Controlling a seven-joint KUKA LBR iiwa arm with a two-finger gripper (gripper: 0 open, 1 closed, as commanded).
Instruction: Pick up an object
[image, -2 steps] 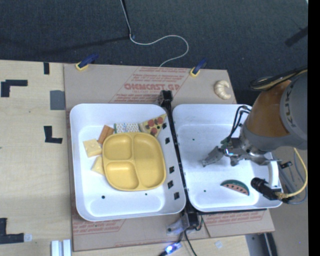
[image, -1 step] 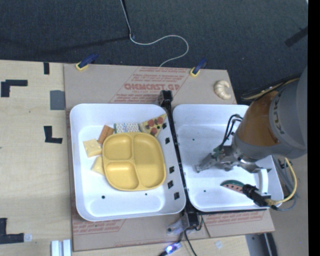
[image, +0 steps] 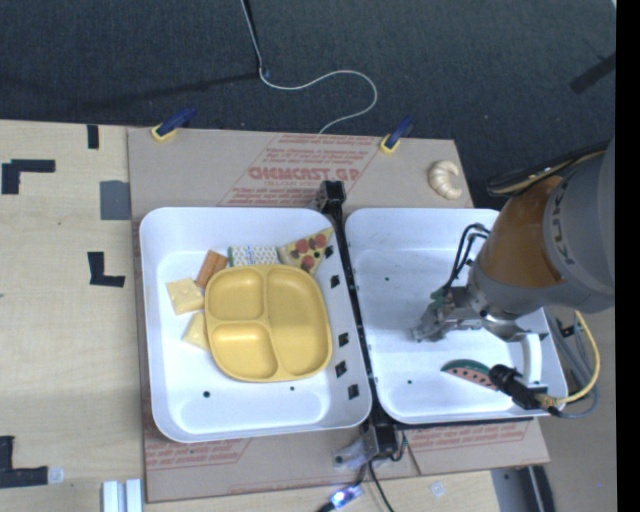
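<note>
In right bin: watermelon slice toy (image: 469, 374), flat on the floor near the front wall
Gripper (image: 432, 327): low over right bin (image: 400, 400) floor, up-left of the slice, apart from it
Jaws: can't tell how far open; nothing visible between them
Left bin (image: 175, 400): yellow divided plate (image: 268, 322); cracker-like pieces (image: 186, 295) and pizza slice toy (image: 310, 247) along its edges
Bench: tan shell-like object (image: 447, 178) behind right bin

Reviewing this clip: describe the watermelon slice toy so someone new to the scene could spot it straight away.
Start at the right bin, the white one the arm reaches into. Look to its near right part, just below the gripper, where the watermelon slice lies flat on the floor. It is a thin curved wedge, red with dark seeds and a green rind, while the other toys crowd the left bin around a yellow plate.
</note>
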